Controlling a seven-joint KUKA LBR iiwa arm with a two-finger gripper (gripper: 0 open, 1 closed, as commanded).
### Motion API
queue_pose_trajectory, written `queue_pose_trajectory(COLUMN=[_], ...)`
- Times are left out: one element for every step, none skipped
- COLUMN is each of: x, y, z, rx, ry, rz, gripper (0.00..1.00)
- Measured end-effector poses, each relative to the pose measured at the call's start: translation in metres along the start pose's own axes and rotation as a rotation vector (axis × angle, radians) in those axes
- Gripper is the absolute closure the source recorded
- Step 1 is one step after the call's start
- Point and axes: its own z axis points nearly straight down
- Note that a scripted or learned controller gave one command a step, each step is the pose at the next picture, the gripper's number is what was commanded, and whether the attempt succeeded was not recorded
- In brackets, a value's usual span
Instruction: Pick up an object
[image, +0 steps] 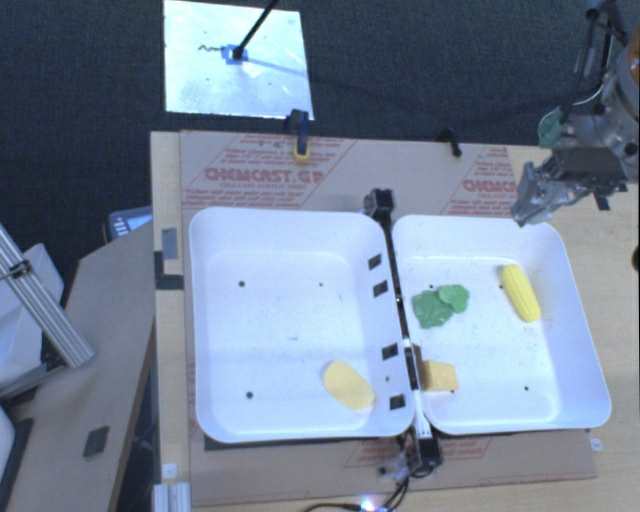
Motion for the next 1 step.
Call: queue_pose_trajectory(x=[-0.0123], y=[-0.0001], z=[-0.0256], rx=[0.010], ry=[-0.001], rz=[0.004], gripper=[1.00])
